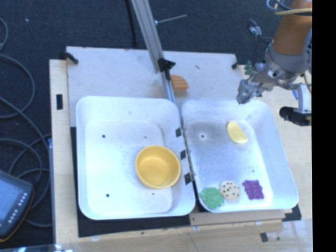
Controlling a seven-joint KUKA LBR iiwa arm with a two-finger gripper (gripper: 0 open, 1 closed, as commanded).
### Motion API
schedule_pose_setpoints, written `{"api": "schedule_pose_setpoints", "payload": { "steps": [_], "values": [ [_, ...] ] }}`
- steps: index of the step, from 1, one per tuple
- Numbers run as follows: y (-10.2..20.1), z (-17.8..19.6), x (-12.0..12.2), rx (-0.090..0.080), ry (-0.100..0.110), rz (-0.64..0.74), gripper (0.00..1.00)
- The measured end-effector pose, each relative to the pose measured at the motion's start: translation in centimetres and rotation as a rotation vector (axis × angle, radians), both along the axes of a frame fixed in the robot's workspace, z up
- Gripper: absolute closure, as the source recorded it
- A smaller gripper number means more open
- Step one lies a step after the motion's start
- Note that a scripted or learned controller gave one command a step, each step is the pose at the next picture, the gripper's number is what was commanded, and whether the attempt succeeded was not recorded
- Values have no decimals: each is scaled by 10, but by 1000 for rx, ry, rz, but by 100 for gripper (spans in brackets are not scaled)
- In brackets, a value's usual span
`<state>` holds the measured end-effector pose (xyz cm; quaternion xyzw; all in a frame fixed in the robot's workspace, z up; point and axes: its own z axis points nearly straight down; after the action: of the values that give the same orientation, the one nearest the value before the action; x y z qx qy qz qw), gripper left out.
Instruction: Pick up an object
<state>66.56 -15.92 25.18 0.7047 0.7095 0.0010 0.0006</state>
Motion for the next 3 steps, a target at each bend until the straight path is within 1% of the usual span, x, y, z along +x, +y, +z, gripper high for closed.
{"api": "schedule_pose_setpoints", "payload": {
  "steps": [1, 2, 3],
  "values": [
    [49, -11, -6, 0, 2, -1, 100],
    [98, -2, -19, 1, 1, 0, 100],
    [154, -6, -16, 1, 3, 1, 100]
  ]
}}
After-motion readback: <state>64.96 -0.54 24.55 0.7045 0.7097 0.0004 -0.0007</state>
